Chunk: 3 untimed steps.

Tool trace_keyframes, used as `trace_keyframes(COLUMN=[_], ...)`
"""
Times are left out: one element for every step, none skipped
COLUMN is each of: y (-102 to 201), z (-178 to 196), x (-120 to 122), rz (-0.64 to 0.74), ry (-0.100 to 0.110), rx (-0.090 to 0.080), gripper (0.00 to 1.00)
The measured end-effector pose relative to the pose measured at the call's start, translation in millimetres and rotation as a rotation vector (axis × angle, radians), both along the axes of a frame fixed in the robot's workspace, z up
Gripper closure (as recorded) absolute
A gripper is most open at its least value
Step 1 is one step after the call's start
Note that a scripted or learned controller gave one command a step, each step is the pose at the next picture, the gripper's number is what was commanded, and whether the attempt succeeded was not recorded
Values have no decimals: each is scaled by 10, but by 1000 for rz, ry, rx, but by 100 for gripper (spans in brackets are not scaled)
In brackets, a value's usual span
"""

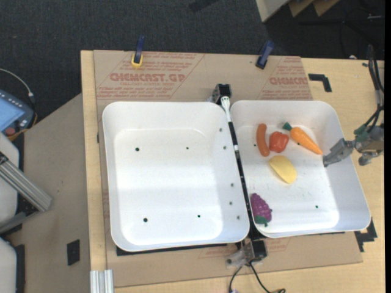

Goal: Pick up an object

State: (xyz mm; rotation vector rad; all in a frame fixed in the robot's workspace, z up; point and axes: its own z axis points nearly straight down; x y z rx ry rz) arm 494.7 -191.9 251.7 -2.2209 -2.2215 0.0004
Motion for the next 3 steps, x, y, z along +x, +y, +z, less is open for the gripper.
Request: trace_keyframes(y=[-1,-121,-335], z=[107,2022,2900], x=[7,-150,-122], rz=[1,0,-1], ry=[-3,-22,-14], rx=[-2,-9,-8], gripper=[100,100,100])
